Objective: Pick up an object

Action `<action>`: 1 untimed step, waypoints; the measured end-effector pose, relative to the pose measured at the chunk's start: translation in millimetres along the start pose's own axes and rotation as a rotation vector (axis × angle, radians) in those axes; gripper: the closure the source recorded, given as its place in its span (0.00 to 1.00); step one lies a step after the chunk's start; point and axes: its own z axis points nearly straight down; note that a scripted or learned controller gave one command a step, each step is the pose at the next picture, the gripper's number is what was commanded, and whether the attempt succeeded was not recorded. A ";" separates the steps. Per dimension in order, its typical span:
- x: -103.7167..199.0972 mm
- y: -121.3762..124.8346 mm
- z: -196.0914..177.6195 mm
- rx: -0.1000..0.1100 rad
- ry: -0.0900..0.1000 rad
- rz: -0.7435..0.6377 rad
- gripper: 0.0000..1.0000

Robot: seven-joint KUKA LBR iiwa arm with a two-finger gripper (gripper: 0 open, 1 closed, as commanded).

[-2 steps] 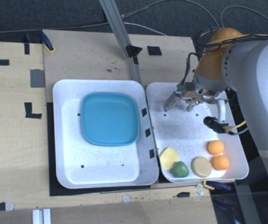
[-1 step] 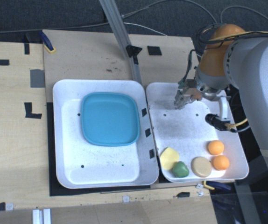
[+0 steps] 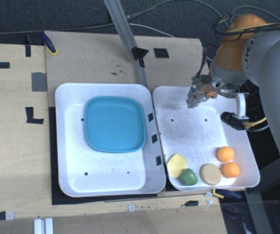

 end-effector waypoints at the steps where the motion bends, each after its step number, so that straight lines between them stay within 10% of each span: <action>1: -0.6 8.2 -45.3 -0.001 0.000 0.000 1.00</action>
